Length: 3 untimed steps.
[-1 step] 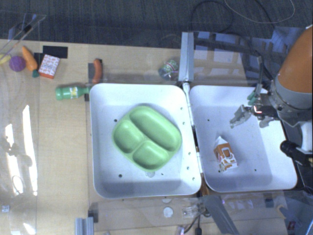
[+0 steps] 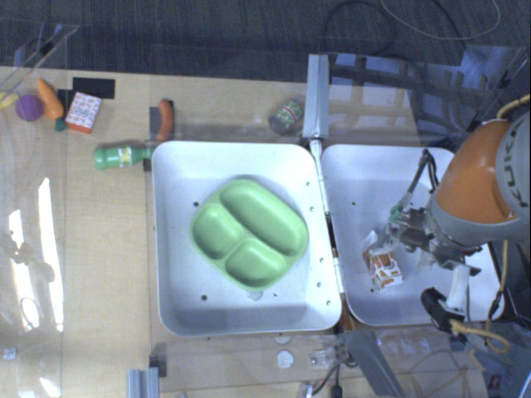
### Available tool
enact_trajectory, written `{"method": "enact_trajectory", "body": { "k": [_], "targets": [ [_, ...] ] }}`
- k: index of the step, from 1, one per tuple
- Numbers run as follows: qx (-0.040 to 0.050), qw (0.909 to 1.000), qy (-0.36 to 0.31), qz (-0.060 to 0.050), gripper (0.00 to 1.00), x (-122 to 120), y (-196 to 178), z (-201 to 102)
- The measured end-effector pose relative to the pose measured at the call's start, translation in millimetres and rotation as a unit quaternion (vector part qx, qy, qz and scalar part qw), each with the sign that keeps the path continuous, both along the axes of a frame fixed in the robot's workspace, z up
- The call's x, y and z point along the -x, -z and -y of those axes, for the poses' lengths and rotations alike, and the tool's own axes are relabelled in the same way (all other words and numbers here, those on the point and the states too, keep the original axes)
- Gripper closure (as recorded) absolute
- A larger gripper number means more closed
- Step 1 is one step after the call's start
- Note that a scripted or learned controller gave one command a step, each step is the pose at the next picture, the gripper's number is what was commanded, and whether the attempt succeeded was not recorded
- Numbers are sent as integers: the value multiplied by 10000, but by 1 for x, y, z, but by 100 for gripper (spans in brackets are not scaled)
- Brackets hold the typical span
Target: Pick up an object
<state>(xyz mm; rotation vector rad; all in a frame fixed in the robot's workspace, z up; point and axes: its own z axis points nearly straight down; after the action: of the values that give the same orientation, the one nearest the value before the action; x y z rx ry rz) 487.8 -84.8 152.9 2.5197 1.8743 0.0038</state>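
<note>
The arm's bulk hides most of the gripper [image 2: 404, 232], so its grip can't be judged, though it hangs just beside one small orange-and-white carton [image 2: 382, 269] in the right bin [image 2: 365, 168], while the left bin [image 2: 178, 222] holds one green divided tray [image 2: 250, 232].

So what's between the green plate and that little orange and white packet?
In the camera view, bare white floor of the left bin, then the two bins' adjoining walls, separate the green plate from the packet.
</note>
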Motion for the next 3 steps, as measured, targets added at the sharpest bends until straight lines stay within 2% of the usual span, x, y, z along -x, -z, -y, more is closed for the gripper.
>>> {"method": "enact_trajectory", "body": {
  "k": [1,2,3],
  "targets": [
    [2,9976,-695,50,0,-26,63,7],
    [7,9974,-711,93,100,-29,51,6],
    [10,9992,401,34,100,-71,-63,-19]
  ]
}}
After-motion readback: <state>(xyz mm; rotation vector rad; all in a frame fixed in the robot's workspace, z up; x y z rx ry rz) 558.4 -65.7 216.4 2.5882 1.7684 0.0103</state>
